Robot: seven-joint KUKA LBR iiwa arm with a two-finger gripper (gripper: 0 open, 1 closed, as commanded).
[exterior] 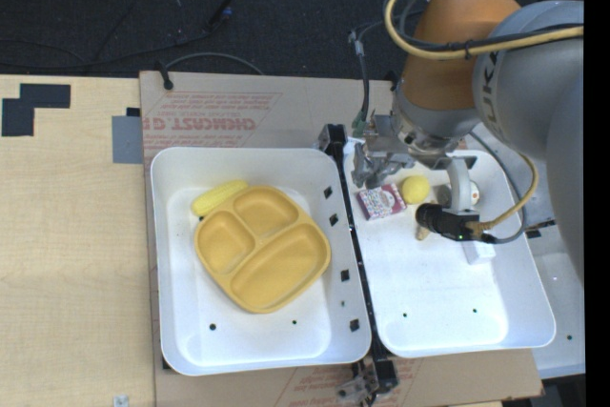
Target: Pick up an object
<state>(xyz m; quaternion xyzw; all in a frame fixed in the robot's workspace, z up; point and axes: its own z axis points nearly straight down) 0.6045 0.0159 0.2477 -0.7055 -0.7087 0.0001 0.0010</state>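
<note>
1. Position is judged first: the claw (370, 169) is seen just right of the frame's centre, over the upper left corner of the right bin (457, 324). Whether it is wide or narrow cannot be told from this slant, and nothing is seen held in it.
2. Targets are then weighed. A pink packet (379, 201) lies flat just below the claw, close to the bin's left wall. A yellow ball (415, 190) sits just to the packet's right; whether the two touch cannot be told.
3. The packet is judged the likelier object, being nearest. A straight descent is called for, centred on the packet and closed across its shorter side, since a flat thing is easily slid rather than gripped.
4. The bin's left wall should be kept clear during the descent, as a scrape there could throw the approach off line.
5. The ball is best left undisturbed: a nudge would probably send it rolling.
6. The left bin (181, 338), with its yellow divided plate (262, 248) and the yellow corn-shaped piece (217, 196) beside it, lies well apart and is not concerned.
</note>
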